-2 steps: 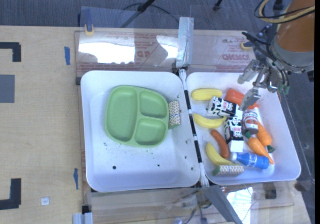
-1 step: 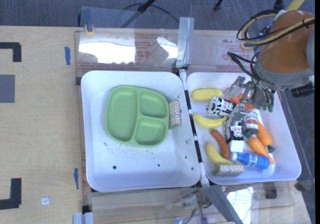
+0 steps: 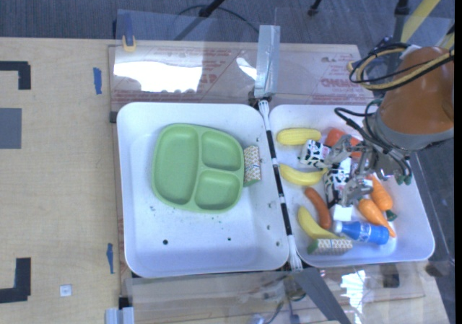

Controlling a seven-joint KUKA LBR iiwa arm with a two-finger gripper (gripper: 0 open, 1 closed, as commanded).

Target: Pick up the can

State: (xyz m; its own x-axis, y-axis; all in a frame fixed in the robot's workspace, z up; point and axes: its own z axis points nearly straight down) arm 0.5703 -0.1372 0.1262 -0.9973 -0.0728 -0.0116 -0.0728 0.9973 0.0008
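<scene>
hand (image 3: 355, 187) above toys, right bin (image 3: 422, 232)

Reddish print on clear panel (image 3: 216, 63) behind bins: too faint, mirrored, unreadable. Patterned can (image 3: 252, 164) label: no legible lettering. Nothing else readable.

Two white bins (image 3: 137, 243) are sitting side by side w/ one green divided plate (image 3: 196, 167) in the one far from the gripper (image 3: 355, 184). Around the gripper approx three bananas (image 3: 299, 136) are lying, approx three carrots (image 3: 375, 212), two cow-print items (image 3: 312, 154), one blue can (image 3: 367, 232) just below it. One patterned block (image 3: 251, 164) is leaning at the plate's gripper-side edge.
</scene>
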